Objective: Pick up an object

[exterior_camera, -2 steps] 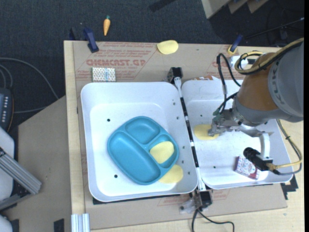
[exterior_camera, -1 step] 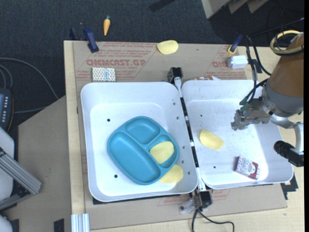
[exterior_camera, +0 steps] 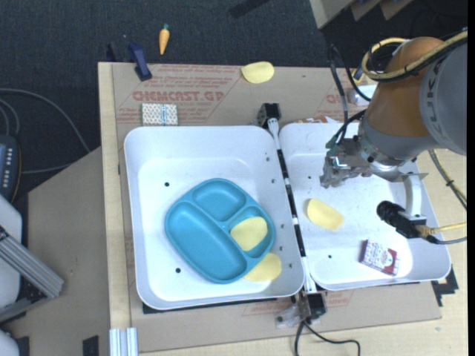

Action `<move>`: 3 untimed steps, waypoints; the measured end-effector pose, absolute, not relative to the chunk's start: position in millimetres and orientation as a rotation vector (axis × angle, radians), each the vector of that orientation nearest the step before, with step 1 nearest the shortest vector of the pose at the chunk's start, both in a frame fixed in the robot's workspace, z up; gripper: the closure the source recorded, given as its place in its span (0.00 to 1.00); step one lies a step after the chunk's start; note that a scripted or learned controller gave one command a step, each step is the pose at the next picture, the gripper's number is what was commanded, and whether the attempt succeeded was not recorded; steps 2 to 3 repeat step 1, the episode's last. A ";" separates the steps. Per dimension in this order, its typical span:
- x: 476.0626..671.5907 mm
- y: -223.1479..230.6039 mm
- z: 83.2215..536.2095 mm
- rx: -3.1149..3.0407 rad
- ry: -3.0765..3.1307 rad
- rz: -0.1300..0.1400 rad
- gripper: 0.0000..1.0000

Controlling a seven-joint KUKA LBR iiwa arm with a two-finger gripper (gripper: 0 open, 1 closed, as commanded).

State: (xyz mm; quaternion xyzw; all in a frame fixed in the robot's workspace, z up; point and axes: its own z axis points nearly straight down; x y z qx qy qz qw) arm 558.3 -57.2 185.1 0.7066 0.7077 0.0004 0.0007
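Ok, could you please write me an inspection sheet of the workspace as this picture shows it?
Surface: left bin and right bin, white, side by side on a brown board.
Job's things: left bin holds a blue divided plate with a yellow piece in one compartment and a second yellow piece at its lower right edge; right bin holds a third yellow piece and a red-and-white packet.
Clutter: on the board, a fourth yellow piece, a patterned packet and a blue item; beyond it, a small carrot.
Grippers: tool over the right bin; state unclear.
Cables: black cables at left.
Surroundings: dark carpet.
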 end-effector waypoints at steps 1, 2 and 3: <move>558.3 -57.5 185.3 2.218 2.222 0.001 0.00; 558.3 -57.5 185.3 2.218 2.222 0.001 0.00; 558.3 -57.5 185.3 2.218 2.222 0.001 0.00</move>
